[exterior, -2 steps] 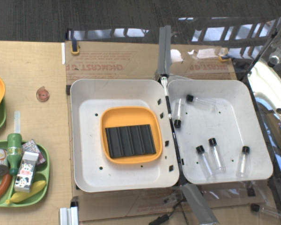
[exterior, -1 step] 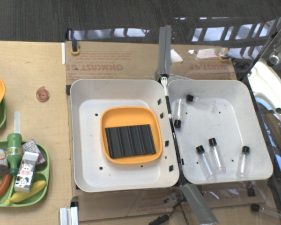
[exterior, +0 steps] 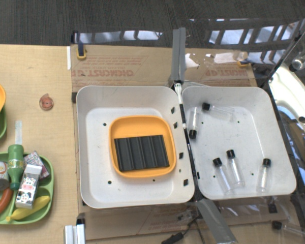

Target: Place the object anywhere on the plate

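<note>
Plate one, capped tubes five

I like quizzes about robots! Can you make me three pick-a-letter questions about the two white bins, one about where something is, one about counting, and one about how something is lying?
1. Where is the orange plate?
A. in the left bin
B. in the right bin
C. on the wooden bench

2. How many clear tubes with black caps lie in the right bin?
A. two
B. five
C. eight

3. How is the black ridged block placed?
A. standing on its end
B. lying flat on the plate
C. leaning on the bin wall

Answers: 1 A, the plate sits in the left bin. 2 B, five caps can be counted. 3 B, it lies flat inside the plate's rim.
</note>
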Robot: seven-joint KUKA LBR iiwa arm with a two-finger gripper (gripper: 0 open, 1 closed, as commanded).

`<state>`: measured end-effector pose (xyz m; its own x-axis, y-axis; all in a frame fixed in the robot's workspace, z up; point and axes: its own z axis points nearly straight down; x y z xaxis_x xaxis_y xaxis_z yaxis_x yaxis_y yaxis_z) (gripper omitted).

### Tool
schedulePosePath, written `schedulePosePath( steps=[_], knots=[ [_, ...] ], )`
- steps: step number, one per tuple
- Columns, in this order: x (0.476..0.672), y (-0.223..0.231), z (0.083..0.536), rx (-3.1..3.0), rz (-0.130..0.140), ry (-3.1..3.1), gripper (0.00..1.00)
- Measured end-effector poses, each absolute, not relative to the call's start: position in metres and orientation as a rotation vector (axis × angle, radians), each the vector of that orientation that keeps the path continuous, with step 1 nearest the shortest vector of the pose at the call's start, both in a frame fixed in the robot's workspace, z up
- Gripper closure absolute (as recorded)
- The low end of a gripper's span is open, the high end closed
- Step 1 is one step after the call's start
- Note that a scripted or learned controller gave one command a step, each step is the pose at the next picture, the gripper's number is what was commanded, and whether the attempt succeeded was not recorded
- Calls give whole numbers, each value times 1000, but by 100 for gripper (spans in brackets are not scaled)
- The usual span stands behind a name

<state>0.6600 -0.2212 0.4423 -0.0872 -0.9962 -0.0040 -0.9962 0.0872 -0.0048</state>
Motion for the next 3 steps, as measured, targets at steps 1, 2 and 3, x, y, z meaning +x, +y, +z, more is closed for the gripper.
schedulePosePath(
  steps=[1, 2, 3],
  knots=[
    [660, -221, 442, -2509, -1, 1881, 100],
    [660, -208, 440, -2738, 5, 1530, 100],
    [660, -209, 441, -2928, 1, 1127, 100]
  ],
)
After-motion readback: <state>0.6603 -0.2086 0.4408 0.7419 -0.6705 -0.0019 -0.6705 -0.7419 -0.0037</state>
